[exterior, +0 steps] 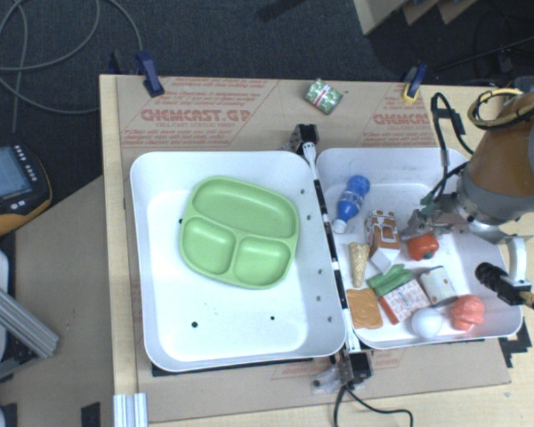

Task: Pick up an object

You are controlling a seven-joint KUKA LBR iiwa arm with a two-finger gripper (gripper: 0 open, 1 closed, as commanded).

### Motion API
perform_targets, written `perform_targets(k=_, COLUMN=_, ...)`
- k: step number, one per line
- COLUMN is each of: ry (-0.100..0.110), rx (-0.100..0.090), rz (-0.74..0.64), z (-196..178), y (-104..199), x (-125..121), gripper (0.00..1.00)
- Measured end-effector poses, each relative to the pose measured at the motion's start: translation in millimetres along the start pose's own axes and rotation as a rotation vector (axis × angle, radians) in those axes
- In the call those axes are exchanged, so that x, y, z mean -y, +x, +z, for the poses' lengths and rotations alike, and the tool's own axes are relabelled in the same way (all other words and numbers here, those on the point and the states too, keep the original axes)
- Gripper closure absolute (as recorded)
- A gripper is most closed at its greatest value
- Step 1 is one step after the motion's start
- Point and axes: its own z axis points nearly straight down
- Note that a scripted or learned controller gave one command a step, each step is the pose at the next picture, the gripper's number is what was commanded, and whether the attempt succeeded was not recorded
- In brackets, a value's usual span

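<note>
Tomato (pixel 422 246) sits directly beneath the gripper (pixel 424 229) in the right bin (pixel 491 329); finger spread is impossible to tell.

Green 3-compartment plate (pixel 240 231) in left bin (pixel 151 265), right bin (pixel 400 160) cluttered, gripper (pixel 420 231) seemingly touching red object (pixel 423 246)

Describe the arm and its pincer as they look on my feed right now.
The arm comes in from the right: a rounded grey body with an orange band above the wrist. Black cables loop beside it, with a yellowish coil near the top. The pincer is a dark, compact metal part over the right bin.
</note>
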Motion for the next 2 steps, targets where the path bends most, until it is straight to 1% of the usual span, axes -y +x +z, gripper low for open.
perform_targets(k=1, ry=0.017, rx=-0.009, rz=-0.005, z=17, y=56, x=-51, gripper=1.00)
perform_targets(k=2, ry=0.025, rx=-0.010, rz=-0.002, z=-55, y=46, x=22, gripper=1.00)
